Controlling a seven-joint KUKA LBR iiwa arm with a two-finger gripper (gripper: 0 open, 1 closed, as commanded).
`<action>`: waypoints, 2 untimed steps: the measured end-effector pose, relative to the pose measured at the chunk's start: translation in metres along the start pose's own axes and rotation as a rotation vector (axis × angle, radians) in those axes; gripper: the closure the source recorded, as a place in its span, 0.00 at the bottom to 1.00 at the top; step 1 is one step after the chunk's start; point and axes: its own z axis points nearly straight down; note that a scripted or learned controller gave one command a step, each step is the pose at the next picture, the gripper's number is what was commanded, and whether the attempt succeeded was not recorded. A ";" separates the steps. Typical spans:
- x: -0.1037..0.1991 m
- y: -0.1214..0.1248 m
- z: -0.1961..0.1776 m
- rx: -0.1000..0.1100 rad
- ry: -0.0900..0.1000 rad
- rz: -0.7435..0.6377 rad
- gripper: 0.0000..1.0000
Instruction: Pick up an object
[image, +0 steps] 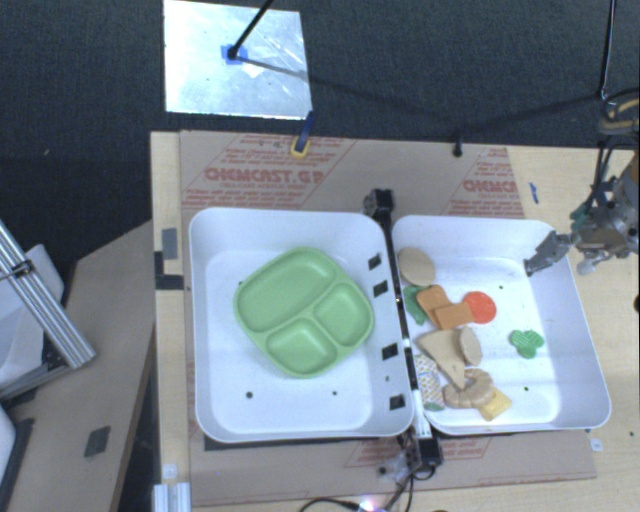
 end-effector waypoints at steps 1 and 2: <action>0.001 0.002 -0.007 -0.012 -0.003 -0.004 0.00; 0.004 0.007 0.054 -0.009 -0.002 -0.002 0.00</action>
